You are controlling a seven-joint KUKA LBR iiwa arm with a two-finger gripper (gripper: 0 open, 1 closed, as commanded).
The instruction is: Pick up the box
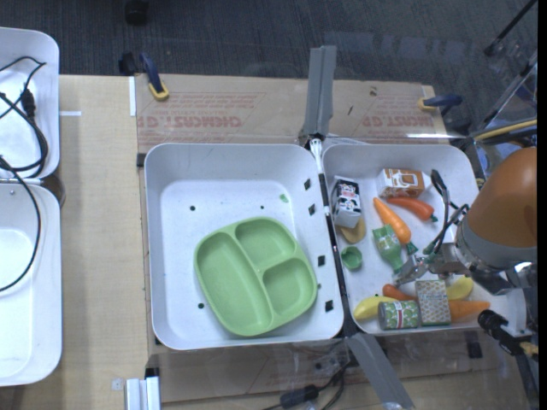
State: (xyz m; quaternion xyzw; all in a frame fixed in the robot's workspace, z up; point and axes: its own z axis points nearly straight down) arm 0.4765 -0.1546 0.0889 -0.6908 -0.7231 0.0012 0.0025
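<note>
A speckled box (433, 301) lies at the near rim of the right bin (385, 149), crowded between a green can (397, 314) and a carrot (467, 309). The gripper (416, 270) hovers mid-bin, just beyond it; whether it is spread or closed cannot be told. An orange box (402, 180) sits by the far rim, with bare floor to its left.

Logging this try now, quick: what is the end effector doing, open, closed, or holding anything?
End effector: low over the right bin among the toy food; open or closed cannot be told, and nothing is seen held.
</note>
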